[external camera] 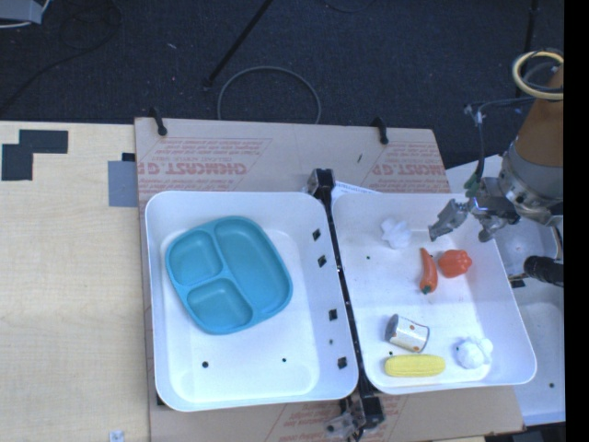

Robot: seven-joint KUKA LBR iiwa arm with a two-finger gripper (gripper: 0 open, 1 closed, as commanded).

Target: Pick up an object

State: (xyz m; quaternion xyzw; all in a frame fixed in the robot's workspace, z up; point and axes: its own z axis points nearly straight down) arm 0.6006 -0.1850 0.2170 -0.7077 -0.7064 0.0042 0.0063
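The right bin (368, 284) holds several small things: a white crumpled piece (398, 233), an orange carrot (428, 271), a red-orange pepper (455, 263), a silver can (407, 333) lying on its side, a yellow corn cob (414, 366) and a white lump (472, 353). My gripper (465, 227) hangs over the bin's far right corner, just above the pepper. Its two fingers stand open and apart, with nothing between them.
The left bin (184, 376) carries a blue divided plate (228, 273). A black divider (336, 293) runs between the bins. Cardboard (276, 159) lies under both, and a wooden bench top (64, 293) extends to the left.
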